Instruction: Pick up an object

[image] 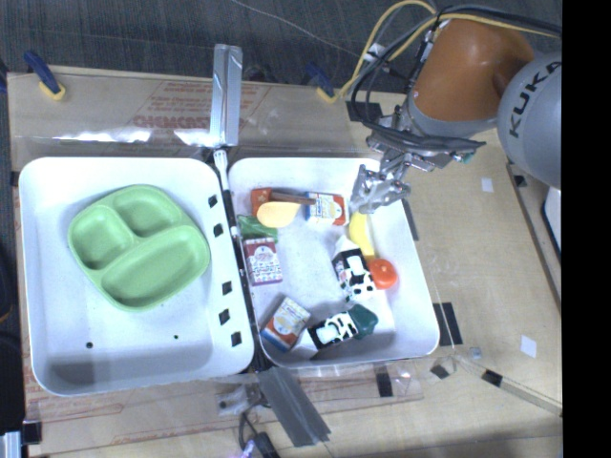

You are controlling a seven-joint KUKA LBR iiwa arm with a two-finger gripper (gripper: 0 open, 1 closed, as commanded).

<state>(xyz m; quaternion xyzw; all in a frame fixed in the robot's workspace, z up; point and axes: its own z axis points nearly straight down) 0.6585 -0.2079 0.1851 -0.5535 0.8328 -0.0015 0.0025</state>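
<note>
Nearest the camera, at the front edge of the right-hand bin [425, 337], a black-and-white cow toy [336, 330] is lying beside a small orange-and-white carton [284, 322], with a second cow-patterned toy [353, 273] and an orange ball [384, 273] just behind them. Further back a red packet [263, 260], a yellow lemon-like piece [274, 214] and a small box [327, 207] are sitting near the bin's far wall. The left-hand bin [38, 256] is carrying a green divided plate [138, 246]. The gripper [374, 197] is hanging over the far right corner of the right bin, just above a yellow banana-like piece [360, 232]. I judge it is lining up for a grab, not yet lifting anything: nothing is showing between the fingers. They seem to be standing slightly apart, though the metal is blurring together and I cannot tell for sure. Next it would need to drop straight down and straddle the yellow piece without catching the bin wall. The yellow piece is partly hidden under the gripper, and the labels are too small to read.
</note>
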